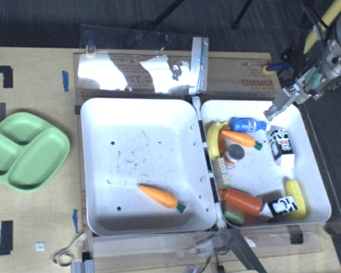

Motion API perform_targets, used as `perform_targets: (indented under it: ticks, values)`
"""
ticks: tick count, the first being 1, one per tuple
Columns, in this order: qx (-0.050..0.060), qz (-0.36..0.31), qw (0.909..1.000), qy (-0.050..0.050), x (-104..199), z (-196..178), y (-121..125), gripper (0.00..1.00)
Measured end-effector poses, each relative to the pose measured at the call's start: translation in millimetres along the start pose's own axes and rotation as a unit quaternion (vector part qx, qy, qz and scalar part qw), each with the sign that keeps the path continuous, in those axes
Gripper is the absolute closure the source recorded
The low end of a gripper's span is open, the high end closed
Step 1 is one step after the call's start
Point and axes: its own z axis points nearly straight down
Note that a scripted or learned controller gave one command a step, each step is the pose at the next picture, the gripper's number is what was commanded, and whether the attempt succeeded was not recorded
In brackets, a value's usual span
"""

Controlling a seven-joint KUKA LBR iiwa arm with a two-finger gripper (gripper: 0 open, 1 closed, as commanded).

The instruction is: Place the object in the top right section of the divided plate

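Note:
The green divided plate (pixel 40 158) lies on the bench at the far left, outside the bins, with nothing in its three sections. An orange carrot (pixel 159 196) lies alone near the front of the left bin (pixel 102 124). My gripper (pixel 272 112) hangs over the back right corner of the right bin (pixel 312 169), just right of a blue bottle (pixel 247 124). I see nothing held in it. The right bin also holds a banana (pixel 212 138), a second carrot (pixel 241 138) and a red bottle (pixel 242 201).
More items lie in the right bin: a small jar (pixel 235 152), a corn cob (pixel 296 193) and two black-and-white cartons (pixel 281 143) (pixel 283 206). A clear panel (pixel 139 67) stands behind the left bin. Tripod legs cross the floor at the back.

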Motion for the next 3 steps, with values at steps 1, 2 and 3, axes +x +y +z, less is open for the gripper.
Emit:
perform_targets:
  ticks: [1,2,3]
  values:
    - [-0.001,0.186,0.9826,-0.001,-76.7,0.3,11.7,0.0]
    - [-0.001,0.145,0.9894,-0.001,-86.8,16.4,49.6,0.0]
    - [0.002,0.345,0.9385,0.0,-136.4,60.4,27.8,0.0]
